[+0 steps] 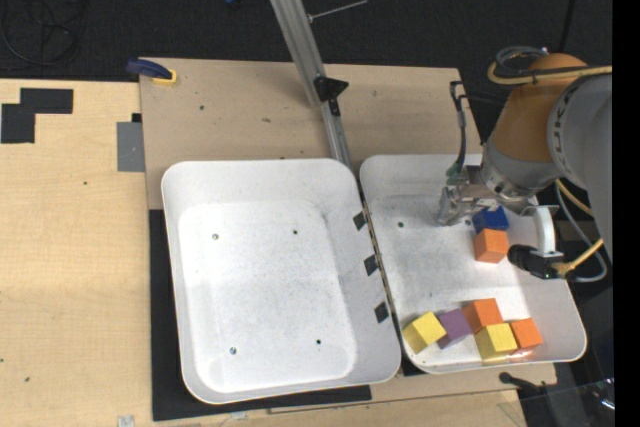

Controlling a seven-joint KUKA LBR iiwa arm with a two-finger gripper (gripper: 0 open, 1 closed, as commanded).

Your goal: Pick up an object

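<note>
Blocks are what's on offer, and they all sit in the right bin [400, 177]: a blue cube [492, 218] with an orange cube [490, 244] touching it on the near side, both up by the arm, and well apart from them, a cluster along the bin's near rim, with a yellow block [425, 329], a purple block [455, 323], an orange block [484, 313], a second yellow block [495, 341] and another orange one [525, 333] packed against each other. No lettering or brand mark can be read anywhere on the blocks, bins or arm. The arm [540, 130] comes in from the right, its orange band showing above the wrist, bent steeply down into the far half of the right bin. The gripper [455, 207] is low over the bin floor, just left of the blue cube, and nothing shows between its fingers; whether the claw is spread or closed, I cannot tell from here. The left bin [190, 185] lies alongside, its rim touching the right one.
</note>
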